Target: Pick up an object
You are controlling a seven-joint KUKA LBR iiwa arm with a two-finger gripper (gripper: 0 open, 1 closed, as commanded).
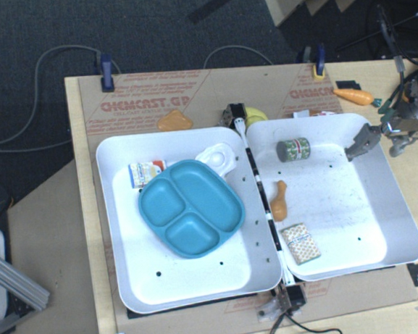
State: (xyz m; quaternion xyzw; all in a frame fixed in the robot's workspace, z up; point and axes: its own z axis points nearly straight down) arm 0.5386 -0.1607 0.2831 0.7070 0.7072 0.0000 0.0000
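A patterned packet [301, 242] lies in the right bin [387, 205], beside an orange piece [278, 200] and green can [293, 149]. The gripper [381, 137] hovers at the rim, fingers released; descend squarely over one target.

Two shallow white bins stand side by side on one bench [89, 209]: the left bin [131, 278] and the right bin [389, 234].

Left bin, three items: one blue divided plate [191, 208], one small printed carton [144, 173], one white lid-like piece [217, 157].

Right bin, three items: one green can [294, 149] lying on its side, one orange-brown drumstick-shaped toy [278, 200], one patterned packet [301, 243].

On the bench behind the bins: one orange flat piece [174, 120], one yellow round object [254, 116], one toy carrot [353, 97].

Two blue clamps [105, 71] grip the far edge of the bench.
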